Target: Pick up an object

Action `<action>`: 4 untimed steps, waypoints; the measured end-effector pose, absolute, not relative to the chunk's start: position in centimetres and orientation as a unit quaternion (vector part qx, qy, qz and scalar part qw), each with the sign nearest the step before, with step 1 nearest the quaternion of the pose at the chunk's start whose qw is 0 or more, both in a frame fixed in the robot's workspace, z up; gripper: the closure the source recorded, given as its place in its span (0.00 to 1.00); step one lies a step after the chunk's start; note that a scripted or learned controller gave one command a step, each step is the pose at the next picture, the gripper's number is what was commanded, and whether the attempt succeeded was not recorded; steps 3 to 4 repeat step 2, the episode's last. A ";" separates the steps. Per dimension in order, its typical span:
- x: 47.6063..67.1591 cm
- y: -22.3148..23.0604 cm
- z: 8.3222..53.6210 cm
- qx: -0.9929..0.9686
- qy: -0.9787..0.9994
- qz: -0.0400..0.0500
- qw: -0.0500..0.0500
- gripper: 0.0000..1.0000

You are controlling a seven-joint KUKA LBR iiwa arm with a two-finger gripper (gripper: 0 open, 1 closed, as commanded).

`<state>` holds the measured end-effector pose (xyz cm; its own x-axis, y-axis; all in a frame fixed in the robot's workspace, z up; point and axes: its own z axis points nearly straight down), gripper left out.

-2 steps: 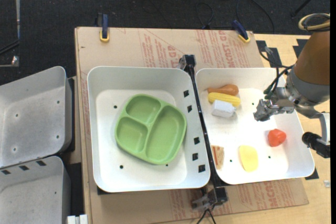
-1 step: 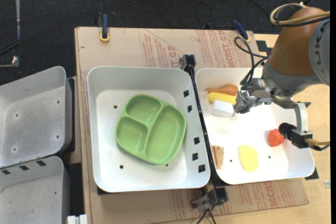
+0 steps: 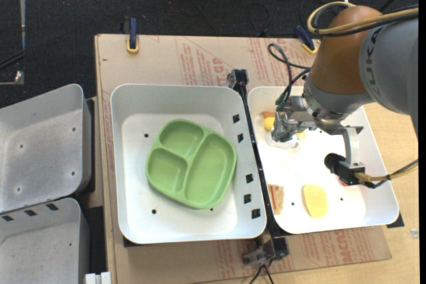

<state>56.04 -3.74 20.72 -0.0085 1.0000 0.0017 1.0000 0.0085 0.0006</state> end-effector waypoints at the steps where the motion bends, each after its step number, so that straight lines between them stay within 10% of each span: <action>1: 57.7 1.8 22.3 -0.704 -0.710 -0.002 -0.001 1.00; 4: 59.1 6.3 22.1 -0.704 -0.710 -0.001 0.000 1.00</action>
